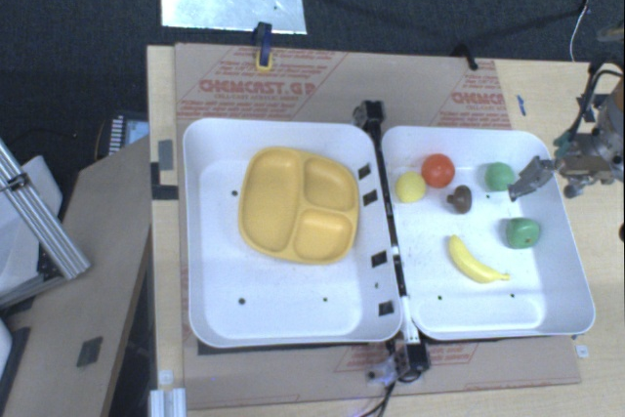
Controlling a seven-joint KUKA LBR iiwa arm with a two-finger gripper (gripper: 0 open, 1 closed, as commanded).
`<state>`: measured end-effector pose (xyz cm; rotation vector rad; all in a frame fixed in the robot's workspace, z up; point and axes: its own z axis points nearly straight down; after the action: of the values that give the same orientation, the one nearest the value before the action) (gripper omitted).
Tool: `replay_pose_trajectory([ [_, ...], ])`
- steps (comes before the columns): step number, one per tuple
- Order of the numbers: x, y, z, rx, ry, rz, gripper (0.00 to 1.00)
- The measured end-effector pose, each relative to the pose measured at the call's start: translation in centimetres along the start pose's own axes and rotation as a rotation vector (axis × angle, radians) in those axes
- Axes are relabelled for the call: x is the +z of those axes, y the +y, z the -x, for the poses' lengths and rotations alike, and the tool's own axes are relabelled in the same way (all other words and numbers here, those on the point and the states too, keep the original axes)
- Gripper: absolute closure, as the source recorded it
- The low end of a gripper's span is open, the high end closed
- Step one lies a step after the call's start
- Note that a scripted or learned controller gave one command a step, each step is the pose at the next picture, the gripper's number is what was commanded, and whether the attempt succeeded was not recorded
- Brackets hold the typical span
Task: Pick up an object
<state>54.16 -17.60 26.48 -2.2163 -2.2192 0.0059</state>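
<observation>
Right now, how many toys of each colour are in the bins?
Yellow: 3, the divided plate, the banana and a small round fruit
Green: 2
Red-orange: 1
Brown: 1
Total: 7

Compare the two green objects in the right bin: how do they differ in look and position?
The upper green object looks paler and plain, while the lower green object is a deeper green with a dark spot on top. The upper one lies nearer the pincer; the lower one lies nearer the banana. Both are small, roundish, and rest apart from other items in the right bin.
</observation>
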Motion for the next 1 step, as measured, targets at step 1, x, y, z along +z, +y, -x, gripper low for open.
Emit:
replay_pose_trajectory([
  [1,-0.41,0.17,-0.02,-0.002,-0.002,0.008,0.00],
])
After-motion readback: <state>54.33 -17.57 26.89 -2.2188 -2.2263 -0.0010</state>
